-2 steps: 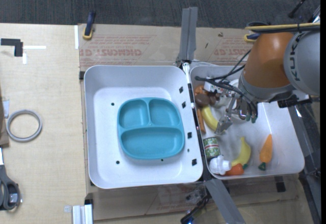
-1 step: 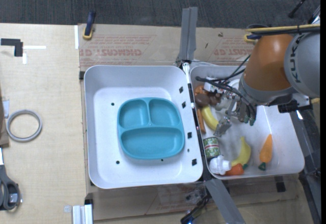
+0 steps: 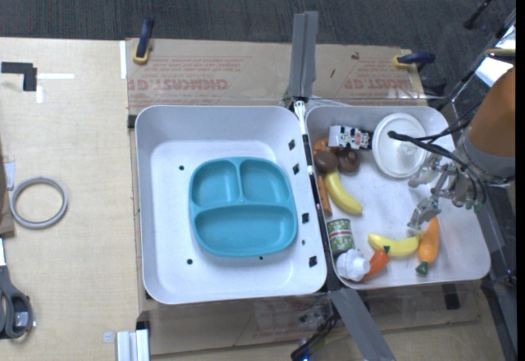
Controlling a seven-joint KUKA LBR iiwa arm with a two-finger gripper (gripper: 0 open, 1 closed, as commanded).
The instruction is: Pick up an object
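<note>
Camera view: gripper finger state indeterminate; carrot just below, banana adjacent. Risk: crowded items, glancing contact, failed grasp.

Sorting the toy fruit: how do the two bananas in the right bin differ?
The upper banana lies slantwise near the divider; the lower banana lies nearly level, further right. The lower banana touches a carrot; the upper banana sits by brown pieces. Both are yellow, curved and in the right bin.

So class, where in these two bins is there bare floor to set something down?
Left bin: only a bare strip around the blue divided plate. Right bin: a patch between the white bowl, bananas and carrot; its left edge is crowded.
</note>
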